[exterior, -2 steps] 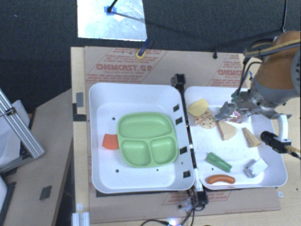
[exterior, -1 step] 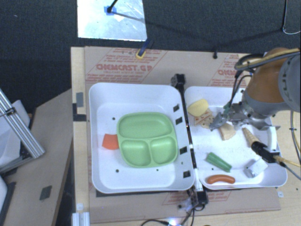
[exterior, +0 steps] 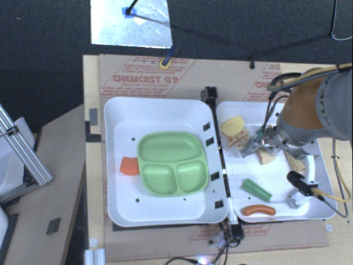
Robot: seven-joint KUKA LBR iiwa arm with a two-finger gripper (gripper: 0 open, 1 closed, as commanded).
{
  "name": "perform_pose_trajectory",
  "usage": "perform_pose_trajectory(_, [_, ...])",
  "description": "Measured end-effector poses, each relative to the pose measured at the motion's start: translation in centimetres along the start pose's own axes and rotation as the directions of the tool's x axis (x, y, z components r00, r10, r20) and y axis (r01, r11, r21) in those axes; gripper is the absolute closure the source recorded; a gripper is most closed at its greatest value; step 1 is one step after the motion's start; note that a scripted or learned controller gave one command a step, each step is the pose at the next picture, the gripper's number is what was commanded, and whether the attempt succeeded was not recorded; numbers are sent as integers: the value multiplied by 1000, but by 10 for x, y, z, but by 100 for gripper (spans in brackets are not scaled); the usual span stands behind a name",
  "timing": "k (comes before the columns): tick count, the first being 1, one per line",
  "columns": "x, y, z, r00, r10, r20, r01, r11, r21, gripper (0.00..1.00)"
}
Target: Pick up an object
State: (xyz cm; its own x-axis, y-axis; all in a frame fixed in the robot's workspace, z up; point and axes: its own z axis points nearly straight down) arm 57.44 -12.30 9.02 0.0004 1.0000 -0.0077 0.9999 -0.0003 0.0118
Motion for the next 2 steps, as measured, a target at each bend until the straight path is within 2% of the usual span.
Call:
perform_pose_trajectory(1, [-2, 4, -15, 1000, 1, 5, -1, 1000, -16, 100])
perform_pose_trajectory(2, [2, 13, -77, 1000, -5, -7, 5, 1000, 4, 100])
